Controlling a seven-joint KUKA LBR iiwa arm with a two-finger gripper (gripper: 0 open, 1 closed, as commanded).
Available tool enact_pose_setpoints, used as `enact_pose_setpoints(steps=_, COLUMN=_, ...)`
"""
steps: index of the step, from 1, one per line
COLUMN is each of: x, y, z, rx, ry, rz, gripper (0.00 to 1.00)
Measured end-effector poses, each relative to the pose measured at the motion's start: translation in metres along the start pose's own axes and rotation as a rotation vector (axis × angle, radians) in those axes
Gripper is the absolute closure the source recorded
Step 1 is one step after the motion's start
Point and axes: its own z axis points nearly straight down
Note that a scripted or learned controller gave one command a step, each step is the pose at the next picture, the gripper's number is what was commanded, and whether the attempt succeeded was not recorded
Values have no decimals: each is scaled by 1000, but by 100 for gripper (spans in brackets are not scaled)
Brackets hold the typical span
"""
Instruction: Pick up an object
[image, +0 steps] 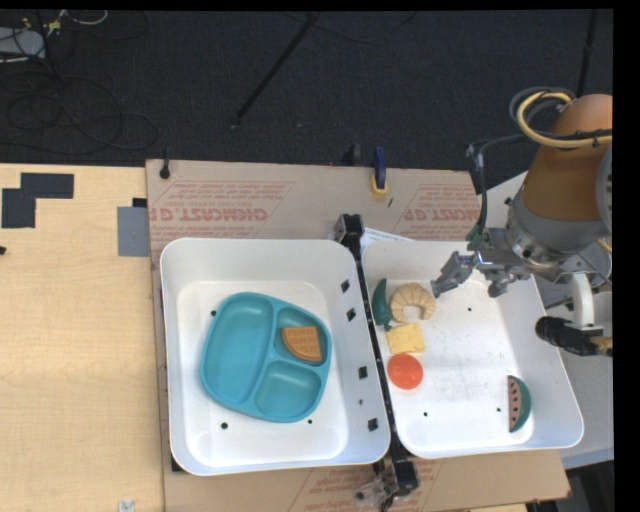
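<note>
A: Hovering over the right bin (560, 425), the end effector (478, 273) hangs above the white floor with its two fingers spread apart, one toward nine o'clock and one toward three, and nothing between them.

B: So it is released. What lies nearest?

A: The croissant (412, 301), at about eight o'clock from the end effector, near but apart. Just below it at six o'clock sits a yellow block (405, 339), touching or nearly so, and below that an orange disc (405, 372). A green piece (380, 302) lies against the croissant's nine o'clock side, by the bin's wall.

B: Anything easier?

A: The watermelon slice (515, 403) lies alone at five o'clock, well apart from the rest. In the left bin (190, 290) a teal plate (240, 350) carries a waffle piece (304, 343).

B: How should the pick go?

A: I judge the croissant the likely target. Centre over its middle first, turn the fingers across its narrow width, and descend straight so no finger lands on the yellow block or green piece. Crowding there could spoil the grip; the lone slice is safer.
</note>
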Motion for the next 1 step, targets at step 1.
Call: enact_pose_setpoints(steps=1, x=29, y=26, z=121, rx=-17, ry=-4, rz=2, gripper=0)
